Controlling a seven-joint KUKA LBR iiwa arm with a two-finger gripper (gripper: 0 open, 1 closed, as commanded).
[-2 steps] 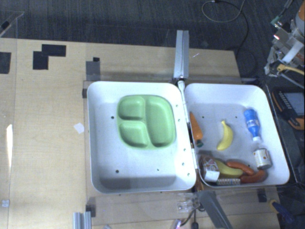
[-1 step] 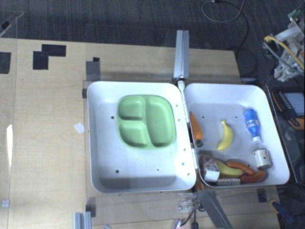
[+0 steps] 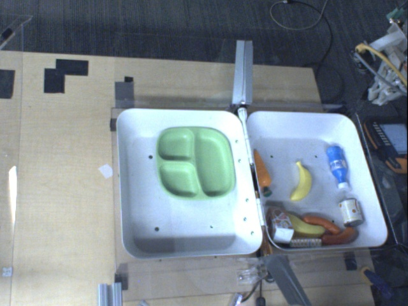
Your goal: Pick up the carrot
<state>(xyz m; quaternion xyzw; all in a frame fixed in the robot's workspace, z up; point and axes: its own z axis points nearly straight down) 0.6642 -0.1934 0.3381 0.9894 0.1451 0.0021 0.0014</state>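
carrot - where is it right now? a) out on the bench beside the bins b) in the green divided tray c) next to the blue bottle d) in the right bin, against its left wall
d: the carrot lies in the right bin, along its left wall, with the banana to its right and the green tray over in the left bin.

My one camera sits fixed above the bench (image 3: 57,171) and looks down on it at a slant, far enough off to take in both white bins whole. The left bin (image 3: 137,234) fills the middle of the frame; the right bin (image 3: 357,145) lies toward three o'clock. Dark floor (image 3: 159,11) runs across twelve o'clock, so the lens tips toward the far edge. I reach in from three o'clock.
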